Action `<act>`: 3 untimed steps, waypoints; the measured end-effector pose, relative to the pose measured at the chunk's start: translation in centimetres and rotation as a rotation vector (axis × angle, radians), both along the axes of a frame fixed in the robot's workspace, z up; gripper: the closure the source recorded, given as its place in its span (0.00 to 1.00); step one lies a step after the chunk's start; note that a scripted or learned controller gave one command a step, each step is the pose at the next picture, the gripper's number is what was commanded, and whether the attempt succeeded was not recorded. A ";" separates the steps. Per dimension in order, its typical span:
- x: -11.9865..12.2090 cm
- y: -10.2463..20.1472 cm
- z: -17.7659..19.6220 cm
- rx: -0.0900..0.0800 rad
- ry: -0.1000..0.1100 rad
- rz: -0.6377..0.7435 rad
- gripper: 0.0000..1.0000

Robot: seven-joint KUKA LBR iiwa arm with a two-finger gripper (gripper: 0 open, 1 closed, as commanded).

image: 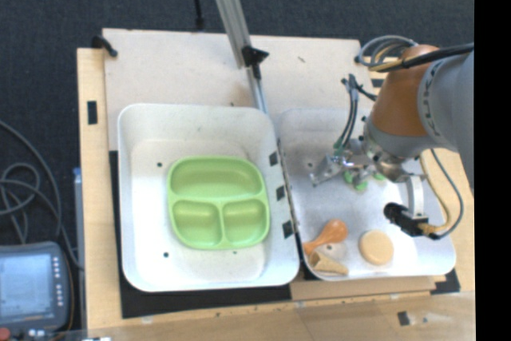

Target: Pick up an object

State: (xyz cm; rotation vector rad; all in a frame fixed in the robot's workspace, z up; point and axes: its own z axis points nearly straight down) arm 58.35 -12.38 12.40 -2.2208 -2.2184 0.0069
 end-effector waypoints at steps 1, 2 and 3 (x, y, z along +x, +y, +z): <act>0.0 -0.1 -2.4 0.000 -0.003 -0.001 0.00; 0.1 -0.2 -1.2 0.000 -0.009 -0.006 1.00; 0.8 0.0 5.1 -0.001 -0.013 0.004 1.00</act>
